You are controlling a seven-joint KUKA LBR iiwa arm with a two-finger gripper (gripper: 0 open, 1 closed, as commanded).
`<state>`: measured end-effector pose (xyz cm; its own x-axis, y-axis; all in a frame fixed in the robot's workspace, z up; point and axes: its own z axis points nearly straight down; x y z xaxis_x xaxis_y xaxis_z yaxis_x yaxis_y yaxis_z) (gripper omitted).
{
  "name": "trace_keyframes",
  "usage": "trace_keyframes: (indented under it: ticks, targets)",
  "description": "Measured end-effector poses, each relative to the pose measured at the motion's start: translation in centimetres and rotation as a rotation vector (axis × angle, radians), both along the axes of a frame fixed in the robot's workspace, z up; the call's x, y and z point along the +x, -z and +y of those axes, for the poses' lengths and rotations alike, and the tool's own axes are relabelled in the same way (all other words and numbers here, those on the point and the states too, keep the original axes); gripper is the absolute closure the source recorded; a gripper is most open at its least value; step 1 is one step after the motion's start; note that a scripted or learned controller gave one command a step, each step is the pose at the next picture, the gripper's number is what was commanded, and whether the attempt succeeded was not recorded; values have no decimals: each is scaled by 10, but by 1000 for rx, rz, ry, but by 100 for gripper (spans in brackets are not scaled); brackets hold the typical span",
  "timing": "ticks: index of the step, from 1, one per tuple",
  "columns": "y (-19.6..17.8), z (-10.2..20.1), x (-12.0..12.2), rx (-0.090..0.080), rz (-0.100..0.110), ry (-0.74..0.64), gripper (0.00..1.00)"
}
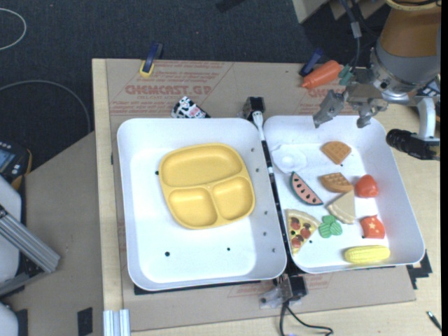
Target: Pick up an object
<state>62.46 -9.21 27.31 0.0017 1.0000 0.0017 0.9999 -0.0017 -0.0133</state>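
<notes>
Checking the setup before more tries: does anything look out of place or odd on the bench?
Two things lie outside the bins: a toy carrot on the board behind the right bin, near the gripper, and a small black-and-white toy behind the left bin. The yellow divided plate sits slightly turned. No visible damage or spills.
</notes>
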Motion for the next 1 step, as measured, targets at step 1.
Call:
trace_keyframes:
  ticks: [1]
  targets:
    - [-7,0,2,-1,-13,-2,0]
